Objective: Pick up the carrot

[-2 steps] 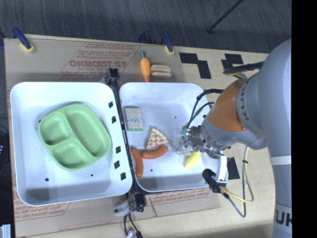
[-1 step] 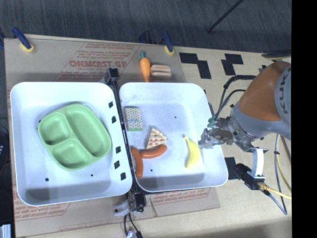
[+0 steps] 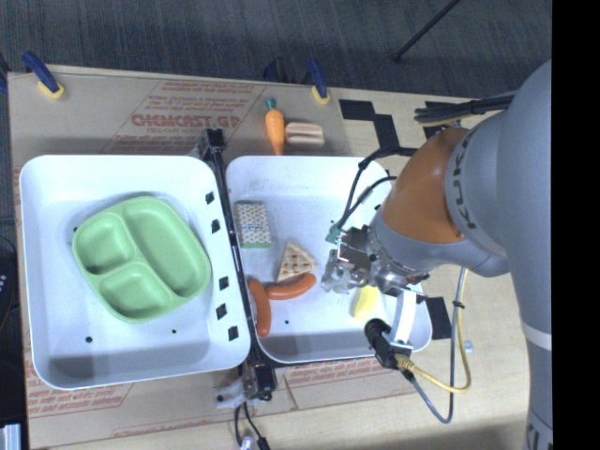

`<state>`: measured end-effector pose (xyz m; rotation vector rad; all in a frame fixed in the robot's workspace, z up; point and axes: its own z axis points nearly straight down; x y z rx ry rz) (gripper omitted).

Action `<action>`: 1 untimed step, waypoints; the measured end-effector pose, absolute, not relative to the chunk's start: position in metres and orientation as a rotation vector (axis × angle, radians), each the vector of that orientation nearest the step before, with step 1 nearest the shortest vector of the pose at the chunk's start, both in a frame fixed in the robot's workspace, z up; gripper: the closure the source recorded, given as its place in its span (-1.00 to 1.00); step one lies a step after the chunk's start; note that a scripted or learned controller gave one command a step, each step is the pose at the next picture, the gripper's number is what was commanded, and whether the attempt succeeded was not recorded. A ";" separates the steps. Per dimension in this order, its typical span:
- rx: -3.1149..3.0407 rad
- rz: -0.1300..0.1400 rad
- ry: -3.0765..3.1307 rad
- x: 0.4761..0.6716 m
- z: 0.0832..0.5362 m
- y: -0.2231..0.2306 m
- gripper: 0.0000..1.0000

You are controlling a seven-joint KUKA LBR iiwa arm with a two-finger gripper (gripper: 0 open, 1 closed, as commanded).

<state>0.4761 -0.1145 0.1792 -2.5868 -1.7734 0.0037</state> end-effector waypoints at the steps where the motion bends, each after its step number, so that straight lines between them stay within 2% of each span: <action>1: -2.650 0.003 -1.682 0.476 0.216 -0.178 1.00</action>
